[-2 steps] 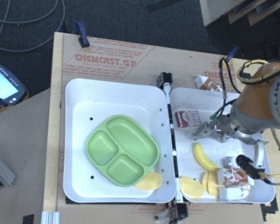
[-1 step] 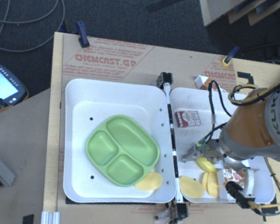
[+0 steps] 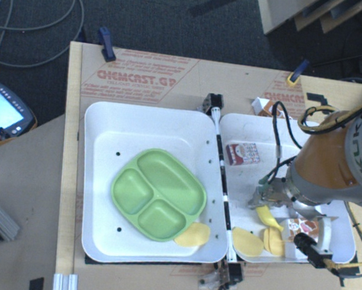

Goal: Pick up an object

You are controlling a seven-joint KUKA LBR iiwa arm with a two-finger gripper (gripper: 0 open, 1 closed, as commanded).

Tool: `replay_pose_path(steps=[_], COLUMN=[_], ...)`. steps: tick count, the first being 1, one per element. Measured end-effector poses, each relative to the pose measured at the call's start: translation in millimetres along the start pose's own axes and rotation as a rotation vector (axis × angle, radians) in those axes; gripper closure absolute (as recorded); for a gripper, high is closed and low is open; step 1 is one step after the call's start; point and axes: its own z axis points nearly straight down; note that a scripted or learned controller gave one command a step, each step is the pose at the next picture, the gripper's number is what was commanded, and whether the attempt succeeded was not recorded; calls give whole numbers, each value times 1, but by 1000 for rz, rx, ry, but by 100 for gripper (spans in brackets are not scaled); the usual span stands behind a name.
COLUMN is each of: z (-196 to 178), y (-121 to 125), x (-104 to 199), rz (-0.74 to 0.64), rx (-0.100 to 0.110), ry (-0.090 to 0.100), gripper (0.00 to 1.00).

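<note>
While reaching in from the view's right, hangs low over the right bin [image 3: 254, 127], with the gripper [image 3: 264, 199] down near the floor of the bin's front half. Cannot tell whether clenched or released: too dark and too much hidden under the arm [image 3: 325, 161] from this slant.

Just in front of the gripper, touching it or very nearly so: a yellow curved piece [image 3: 267, 217], lying on the bin floor. Cannot tell whether grasped. Further forward, against the front wall: a flat yellow piece [image 3: 248, 243] and, just beside it on the view's right, a narrow yellow piece [image 3: 274, 241]. Right of the curved piece, partly under the arm: a red and white packet [image 3: 306, 225]. Toward the back of the same bin, well apart from the gripper: a red and white carton [image 3: 241, 154], lying flat near the wall next to the left bin [image 3: 111, 133].

In the left bin: a green divided plate [image 3: 158, 194] with three compartments, resting near the middle. Touching its front right edge: a pale yellow piece [image 3: 192, 235], close to the bin's front right corner.

On the bench [image 3: 143, 78], beyond the right bin: a small white and orange box [image 3: 260, 106].
</note>
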Motion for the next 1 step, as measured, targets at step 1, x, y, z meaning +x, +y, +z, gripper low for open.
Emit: replay_pose_path(steps=[1], z=[-129], y=[1], x=[60], rz=[-2], rx=[0], ry=[0], gripper=[100])
